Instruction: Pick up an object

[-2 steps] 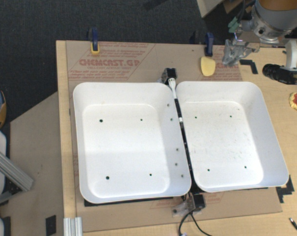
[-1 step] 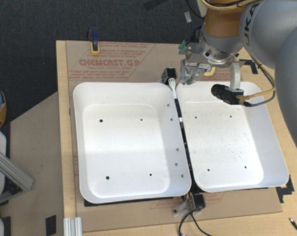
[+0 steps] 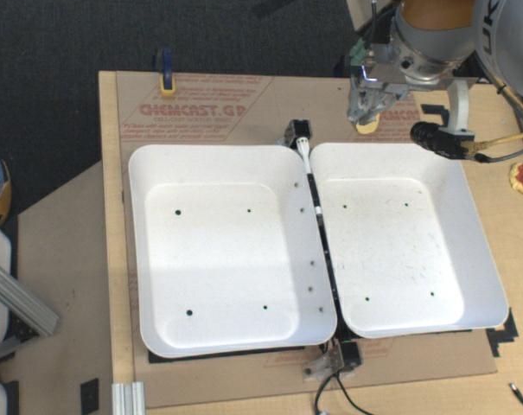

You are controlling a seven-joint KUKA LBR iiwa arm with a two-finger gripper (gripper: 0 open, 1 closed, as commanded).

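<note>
My gripper [image 3: 366, 119] hangs above the far rim of the right white bin [image 3: 399, 240], near its back left corner, with the grey arm and its orange band [image 3: 438, 3] rising behind it. A small tan, rounded object [image 3: 366, 127] sits between the fingertips, and the fingers are shut on it. It is held above the cardboard just beyond the bin's edge. The left white bin [image 3: 218, 249] lies beside the right one, well away from the gripper.
Both bins rest on a cardboard sheet [image 3: 209, 106] with red print. A blue and yellow clamp [image 3: 166, 72] stands at the back left. A black clip [image 3: 297, 132] joins the bins at the far end. A black fitting [image 3: 438, 138] sticks out right of the gripper.
</note>
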